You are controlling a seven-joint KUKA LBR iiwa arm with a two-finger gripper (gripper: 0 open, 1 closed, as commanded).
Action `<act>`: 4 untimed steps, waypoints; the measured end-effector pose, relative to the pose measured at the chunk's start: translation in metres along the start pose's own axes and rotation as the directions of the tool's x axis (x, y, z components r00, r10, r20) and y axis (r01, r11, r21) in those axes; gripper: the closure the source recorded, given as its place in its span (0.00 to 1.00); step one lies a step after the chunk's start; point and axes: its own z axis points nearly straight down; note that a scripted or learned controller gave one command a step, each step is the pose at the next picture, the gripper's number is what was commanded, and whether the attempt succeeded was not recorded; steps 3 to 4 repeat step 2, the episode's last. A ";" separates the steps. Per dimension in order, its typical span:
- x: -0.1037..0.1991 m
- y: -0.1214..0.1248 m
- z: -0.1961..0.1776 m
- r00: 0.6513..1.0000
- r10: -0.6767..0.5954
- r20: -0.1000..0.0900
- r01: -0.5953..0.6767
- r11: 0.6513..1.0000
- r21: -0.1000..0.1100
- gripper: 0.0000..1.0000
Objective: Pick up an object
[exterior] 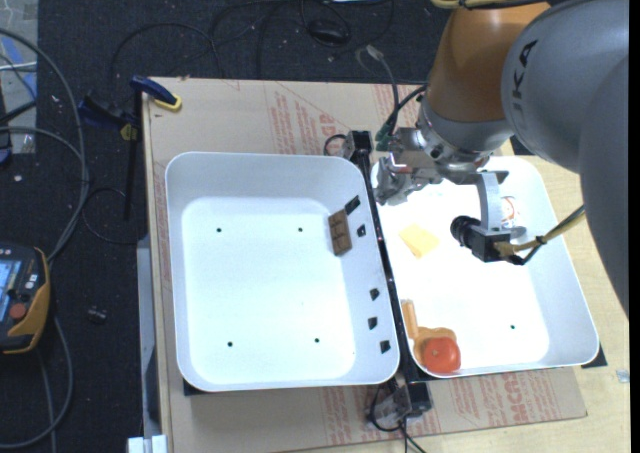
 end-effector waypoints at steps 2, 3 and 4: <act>0.045 0.021 0.015 1.000 0.004 0.001 -0.004 1.000 0.000 0.00; 0.045 0.021 0.015 1.000 0.004 0.001 -0.004 1.000 0.000 0.00; 0.045 0.021 0.015 1.000 0.004 0.001 -0.004 1.000 0.000 0.00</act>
